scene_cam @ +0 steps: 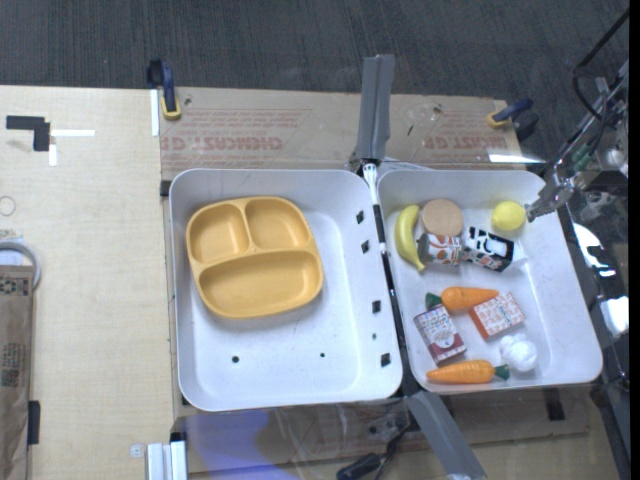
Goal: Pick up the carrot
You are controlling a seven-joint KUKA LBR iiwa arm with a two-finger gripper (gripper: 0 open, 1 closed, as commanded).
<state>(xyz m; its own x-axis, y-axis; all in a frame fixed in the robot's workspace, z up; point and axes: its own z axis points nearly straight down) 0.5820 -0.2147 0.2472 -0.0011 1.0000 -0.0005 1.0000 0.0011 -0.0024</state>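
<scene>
Carrot (468,298): we see an orange, tapered body with a green tuft at its left end, lying on its side near the middle of the right bin (570,298). At its 5 o'clock, by the bin's front edge, lies a second carrot (462,372). At 1 o'clock we find the gripper (545,203) beside a yellow ball (508,216); whether it is spread or closed we cannot tell.
</scene>
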